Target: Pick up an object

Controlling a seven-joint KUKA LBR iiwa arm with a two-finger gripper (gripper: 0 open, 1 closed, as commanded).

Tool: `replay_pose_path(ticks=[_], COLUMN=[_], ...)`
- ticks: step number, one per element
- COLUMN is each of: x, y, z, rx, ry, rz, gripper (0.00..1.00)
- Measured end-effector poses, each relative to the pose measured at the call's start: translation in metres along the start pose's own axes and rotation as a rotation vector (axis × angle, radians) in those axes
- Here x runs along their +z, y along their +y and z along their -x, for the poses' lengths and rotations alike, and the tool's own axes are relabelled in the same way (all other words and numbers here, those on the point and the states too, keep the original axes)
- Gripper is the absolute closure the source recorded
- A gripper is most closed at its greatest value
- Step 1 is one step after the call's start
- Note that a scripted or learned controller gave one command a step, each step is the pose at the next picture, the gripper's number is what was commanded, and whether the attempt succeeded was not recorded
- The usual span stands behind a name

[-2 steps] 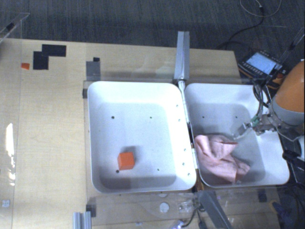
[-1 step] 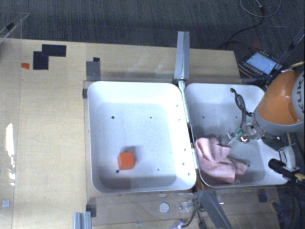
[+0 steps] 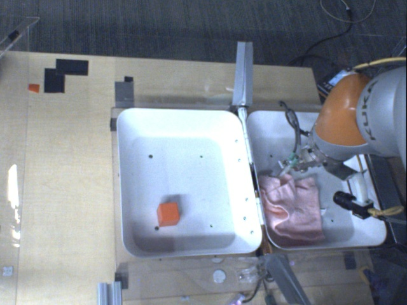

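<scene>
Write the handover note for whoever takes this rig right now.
Claw: low in the right bin, at the top edge of the pink cloth; whether it grips the cloth cannot be told.
Things: the cloth lies crumpled against the right bin's left wall. An orange block sits in the left bin, near its lower left.
Done: nothing seen lifted.
Left: confirm a grip, then raise the object out of its bin.
</scene>
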State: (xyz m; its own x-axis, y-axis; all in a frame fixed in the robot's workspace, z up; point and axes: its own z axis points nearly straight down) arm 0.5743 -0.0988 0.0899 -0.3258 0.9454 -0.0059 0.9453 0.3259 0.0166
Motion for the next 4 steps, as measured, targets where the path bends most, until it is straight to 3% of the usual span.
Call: replay_pose_path(ticks=[1,2,3,4], x=[-0.012,-0.012,0.0,-0.012], y=[0.003,0.003,0.008,0.012], z=[0.002,0.002,0.0,0.001], rx=[-0.002,-0.002,0.05,0.047], ry=[-0.006,-0.006,0.0,-0.004], rz=[0.008,0.008,-0.005,0.004], gripper=[1.0,0.0,0.0,1.0])
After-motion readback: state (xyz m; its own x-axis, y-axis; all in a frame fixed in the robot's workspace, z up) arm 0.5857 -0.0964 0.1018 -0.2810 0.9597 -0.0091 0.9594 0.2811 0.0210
